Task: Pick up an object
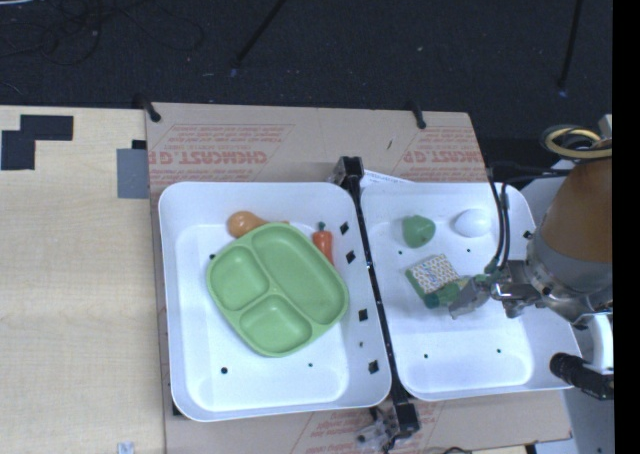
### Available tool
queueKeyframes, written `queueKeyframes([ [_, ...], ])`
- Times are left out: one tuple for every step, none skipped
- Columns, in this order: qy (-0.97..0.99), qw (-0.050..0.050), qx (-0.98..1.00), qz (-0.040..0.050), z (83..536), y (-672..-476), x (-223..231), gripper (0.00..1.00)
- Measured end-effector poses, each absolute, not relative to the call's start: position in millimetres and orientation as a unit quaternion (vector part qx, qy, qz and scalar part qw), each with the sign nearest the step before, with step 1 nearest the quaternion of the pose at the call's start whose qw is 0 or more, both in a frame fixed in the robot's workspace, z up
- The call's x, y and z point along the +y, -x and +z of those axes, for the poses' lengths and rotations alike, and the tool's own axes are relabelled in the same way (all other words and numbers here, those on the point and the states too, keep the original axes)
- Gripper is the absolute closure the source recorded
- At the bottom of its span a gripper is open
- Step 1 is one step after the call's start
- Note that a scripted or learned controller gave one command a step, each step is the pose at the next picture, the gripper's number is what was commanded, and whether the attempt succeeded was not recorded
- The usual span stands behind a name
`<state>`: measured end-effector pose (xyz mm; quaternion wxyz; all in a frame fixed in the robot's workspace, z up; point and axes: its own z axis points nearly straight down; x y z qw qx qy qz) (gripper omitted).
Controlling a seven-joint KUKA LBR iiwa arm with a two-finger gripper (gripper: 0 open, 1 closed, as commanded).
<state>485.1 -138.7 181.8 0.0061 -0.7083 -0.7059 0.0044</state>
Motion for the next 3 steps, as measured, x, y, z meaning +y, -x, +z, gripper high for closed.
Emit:
queueKeyframes([
  [0.708,0.001,-0.707,0.0007,187.8,-488.2,-139.1,0.00],
  [0.707,0.004,-0.707,0.0018,136.7,-477.0,-137.0,0.00],
  [0.707,0.002,-0.707,0.0009,85.4,-476.6,-136.1,0.00],
])
